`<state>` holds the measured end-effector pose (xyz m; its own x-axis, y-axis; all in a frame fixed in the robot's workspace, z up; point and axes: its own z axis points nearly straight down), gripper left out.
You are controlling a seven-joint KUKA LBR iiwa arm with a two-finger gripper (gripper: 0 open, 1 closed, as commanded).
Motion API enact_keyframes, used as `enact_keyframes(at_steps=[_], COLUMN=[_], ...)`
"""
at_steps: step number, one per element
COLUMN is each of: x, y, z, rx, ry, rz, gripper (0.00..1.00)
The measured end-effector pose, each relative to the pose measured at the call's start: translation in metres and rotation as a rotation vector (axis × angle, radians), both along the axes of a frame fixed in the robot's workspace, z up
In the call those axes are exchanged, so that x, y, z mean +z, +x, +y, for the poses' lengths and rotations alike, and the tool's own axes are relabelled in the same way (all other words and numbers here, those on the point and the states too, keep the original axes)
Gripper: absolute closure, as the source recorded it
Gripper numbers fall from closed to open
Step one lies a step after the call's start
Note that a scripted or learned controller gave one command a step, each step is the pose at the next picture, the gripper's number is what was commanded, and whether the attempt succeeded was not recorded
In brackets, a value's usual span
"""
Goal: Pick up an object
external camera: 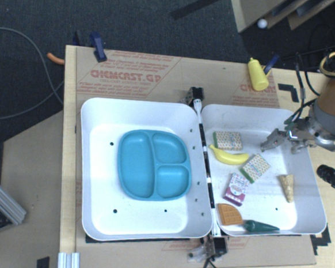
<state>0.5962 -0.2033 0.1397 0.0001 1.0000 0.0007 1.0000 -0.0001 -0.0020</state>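
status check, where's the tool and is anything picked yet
Tool open, low over right bin, upper right part, nothing between fingers. Banana, ice cream cone, pink carton all lying in bin. Nothing blocking the tool.

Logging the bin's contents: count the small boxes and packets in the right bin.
3. One box lies just above the banana, one box lies to the banana's right, and a purple packet lies below them. None looks hidden.

Bright, even overhead light; white bins (96, 154) nearly blown out w/ soft shadows under the rims. Pic slightly soft, grainy; dark floor (136, 12) loses detail.
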Motion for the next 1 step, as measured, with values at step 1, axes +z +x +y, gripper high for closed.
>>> enact_keyframes(at_steps=[1], x=[-0.0345], y=[-0.0264], z=[0.0786], rx=[0.001], ry=[0.001], rz=[0.001], gripper=[0.00])
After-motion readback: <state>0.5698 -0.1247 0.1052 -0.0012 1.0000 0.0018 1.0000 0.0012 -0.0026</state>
